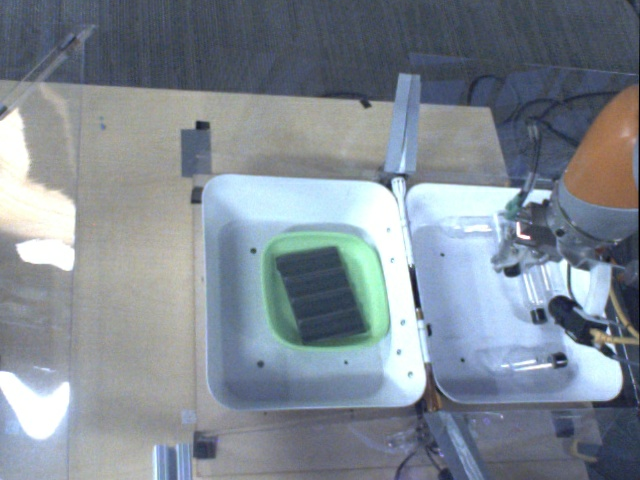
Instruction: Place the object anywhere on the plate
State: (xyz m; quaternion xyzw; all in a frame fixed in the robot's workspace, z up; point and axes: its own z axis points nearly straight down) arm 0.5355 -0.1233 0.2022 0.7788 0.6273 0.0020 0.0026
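One dark ridged block (320,295) lies flat on the green plate (273,280), well inside its rim and turned a little askew to the plate's sides. The plate sits in the middle of the left bin (225,298). Judged by how things lie, the placing looks done, as the block rests wholly on the plate and nothing touches it.

The gripper (535,283) hangs over the right bin (455,318), near its far right wall and well apart from the plate. Whether it is released or clenched I cannot tell, since the parts there are pale and blurred. No block shows in it.

What remains is probably just to keep the arm (605,168) on its own side. Any withdrawal is best made upward and to the right, away from the shared bin wall, so that nothing jolts the counter (110,268) or shifts the plate.
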